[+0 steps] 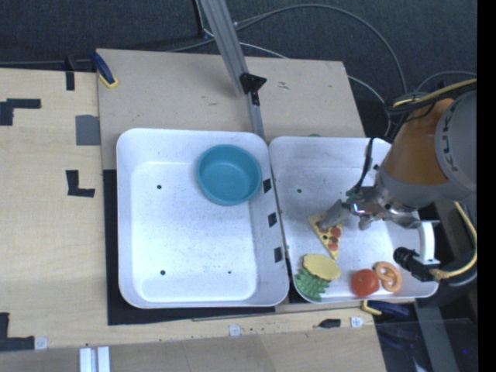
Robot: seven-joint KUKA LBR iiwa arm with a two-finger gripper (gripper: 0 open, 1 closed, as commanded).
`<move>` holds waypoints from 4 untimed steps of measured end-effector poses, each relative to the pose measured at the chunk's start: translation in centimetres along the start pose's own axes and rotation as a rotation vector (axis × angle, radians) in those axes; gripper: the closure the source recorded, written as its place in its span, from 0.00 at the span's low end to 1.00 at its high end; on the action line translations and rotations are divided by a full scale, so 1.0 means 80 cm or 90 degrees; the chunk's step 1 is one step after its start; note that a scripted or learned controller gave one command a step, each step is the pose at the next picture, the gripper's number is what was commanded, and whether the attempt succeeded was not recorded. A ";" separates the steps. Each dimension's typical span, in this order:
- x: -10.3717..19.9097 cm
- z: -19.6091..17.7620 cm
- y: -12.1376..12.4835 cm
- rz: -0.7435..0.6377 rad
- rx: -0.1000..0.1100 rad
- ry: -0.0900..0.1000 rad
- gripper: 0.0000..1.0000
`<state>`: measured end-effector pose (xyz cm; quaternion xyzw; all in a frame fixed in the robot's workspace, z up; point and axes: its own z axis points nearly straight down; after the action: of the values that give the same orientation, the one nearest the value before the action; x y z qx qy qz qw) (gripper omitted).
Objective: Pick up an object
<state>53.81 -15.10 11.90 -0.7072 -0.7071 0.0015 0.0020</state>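
Camera view: a slanted look down on a bench point(46, 208) bearing two shallow white bins side by side.
Left bin point(147, 285): holds a blue bowl point(229, 174), upright, at about 1 o'clock within the bin, close to the far wall.
Right bin point(310, 161): holds small toy foods gathered toward its near edge.
Pizza slice point(328, 237): near the bin's middle, point toward 5 o'clock.
Yellow-and-green piece point(316, 273): at 7 o'clock in the bin, just beside the near-left corner.
Tomato point(365, 282): at 5 o'clock, touching or nearly touching a pretzel point(387, 276) on its right.
Arm point(426, 153): grey with an orange band, entering from 3 o'clock.
Gripper point(335, 217): low over the right bin, its tip just above the pizza slice's wide end. Whether the claw is spread or closed cannot be told, nor whether it touches the slice.
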 end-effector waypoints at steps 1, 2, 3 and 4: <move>0.000 0.038 0.001 -0.001 -0.003 -0.001 0.00; -0.001 0.023 0.001 0.000 -0.004 -0.001 1.00; 0.003 -0.046 0.013 -0.001 -0.006 -0.001 1.00; 0.004 -0.123 0.018 -0.001 -0.006 -0.001 1.00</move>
<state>55.34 -14.76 21.74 -0.7069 -0.7073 -0.0012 -0.0017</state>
